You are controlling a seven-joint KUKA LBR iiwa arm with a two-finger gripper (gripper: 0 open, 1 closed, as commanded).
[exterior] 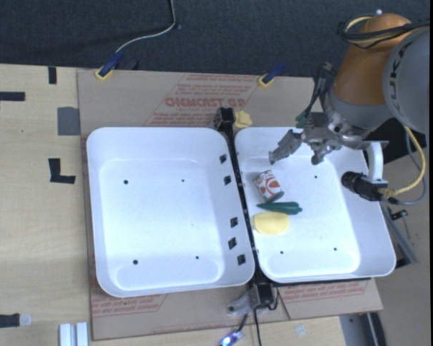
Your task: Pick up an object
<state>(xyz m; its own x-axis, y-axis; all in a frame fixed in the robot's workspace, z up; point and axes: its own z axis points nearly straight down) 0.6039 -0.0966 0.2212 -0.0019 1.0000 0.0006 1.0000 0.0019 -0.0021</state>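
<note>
Red mirrored print on cardboard sheet [195,101] — unreadable.

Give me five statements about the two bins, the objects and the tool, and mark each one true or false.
1. All three small objects lie in the right bin. True.
2. The yellow object lies in the left bin. False: it lies in the right bin, near the divider between the bins.
3. The tool holds the red and white can. False: the can lies on the bin floor, with nothing between the open fingers.
4. The green object lies between the can and the yellow object. True.
5. The tool is open above the right bin. True.
</note>
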